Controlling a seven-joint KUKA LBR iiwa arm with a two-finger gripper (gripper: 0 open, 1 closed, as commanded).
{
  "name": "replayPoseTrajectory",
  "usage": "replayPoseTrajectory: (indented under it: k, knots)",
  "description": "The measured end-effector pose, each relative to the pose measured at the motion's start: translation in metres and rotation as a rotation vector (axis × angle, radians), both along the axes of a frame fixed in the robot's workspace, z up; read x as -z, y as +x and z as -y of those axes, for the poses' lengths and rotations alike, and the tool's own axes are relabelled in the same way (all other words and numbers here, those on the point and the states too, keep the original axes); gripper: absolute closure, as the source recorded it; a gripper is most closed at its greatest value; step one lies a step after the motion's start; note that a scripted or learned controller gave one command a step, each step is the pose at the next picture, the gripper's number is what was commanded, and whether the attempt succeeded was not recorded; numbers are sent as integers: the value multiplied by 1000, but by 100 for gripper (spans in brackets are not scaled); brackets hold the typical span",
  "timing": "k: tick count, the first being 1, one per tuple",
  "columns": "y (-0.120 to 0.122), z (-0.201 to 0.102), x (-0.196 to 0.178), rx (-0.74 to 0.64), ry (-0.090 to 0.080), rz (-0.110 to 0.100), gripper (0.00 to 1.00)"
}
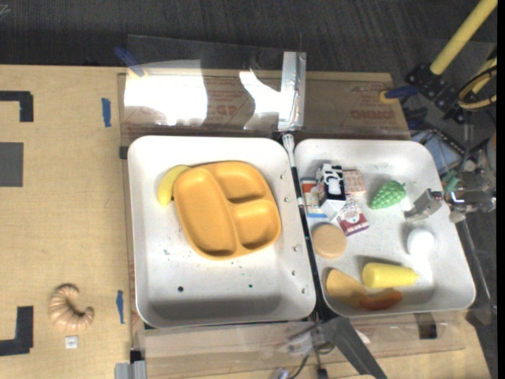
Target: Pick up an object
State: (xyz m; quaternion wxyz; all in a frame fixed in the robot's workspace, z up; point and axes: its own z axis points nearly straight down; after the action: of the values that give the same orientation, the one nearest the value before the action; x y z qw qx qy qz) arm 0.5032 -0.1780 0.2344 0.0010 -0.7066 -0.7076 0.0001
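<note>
The gripper (430, 202) is hanging over the right white bin (465, 275), near its right wall — I cannot tell how it is set. Nothing is sitting in it. Just below it a small white egg-shaped object (420, 241) is lying, and a bumpy green toy (387, 194) is sitting to its left. To do this well, it should be coming straight down over one thing — well apart from the wall.
</note>
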Motion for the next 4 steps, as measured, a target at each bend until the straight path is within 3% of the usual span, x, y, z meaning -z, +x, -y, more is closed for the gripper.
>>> replayPoseTrajectory:
  k: [1, 2, 3, 4]
  knots:
    - [-26, -44, 114, 171, 1, -8, 0]
    - [41, -79, 147, 323, -2, 7, 0]
    - [10, -35, 142, 361, -2, -2, 0]
    - [66, -51, 147, 509, -2, 5, 0]
